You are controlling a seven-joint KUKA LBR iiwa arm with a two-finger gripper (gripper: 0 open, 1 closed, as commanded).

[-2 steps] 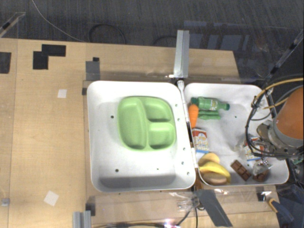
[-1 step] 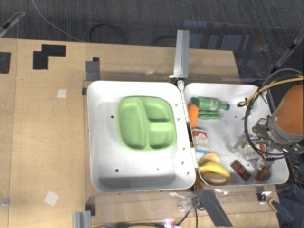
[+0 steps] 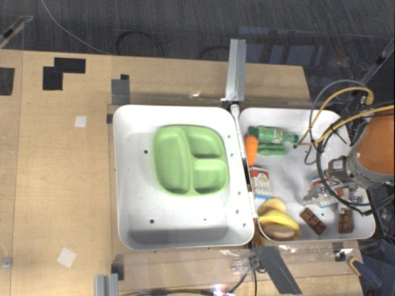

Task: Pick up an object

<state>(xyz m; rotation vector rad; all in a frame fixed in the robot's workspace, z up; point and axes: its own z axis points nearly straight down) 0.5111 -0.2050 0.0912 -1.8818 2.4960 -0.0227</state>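
Note:
My gripper (image 3: 330,193) hangs low over the right side of the right bin (image 3: 290,119), below the arm's orange band (image 3: 378,145) and its looped cables. A small whitish packet (image 3: 316,194) with red and blue marks lies right under it. Two brown chocolate bars sit near the front wall, one (image 3: 313,221) just left of the gripper and one (image 3: 345,221) beneath it. Further left are yellow bananas (image 3: 276,217), a small red-and-white carton (image 3: 260,182), an orange carrot (image 3: 251,150) and a green bottle (image 3: 271,135).
The left bin (image 3: 133,165) holds a green divided plate (image 3: 188,159). A metal post (image 3: 236,69) rises behind the seam between the bins. Cables (image 3: 324,122) loop over the right bin's back corner.

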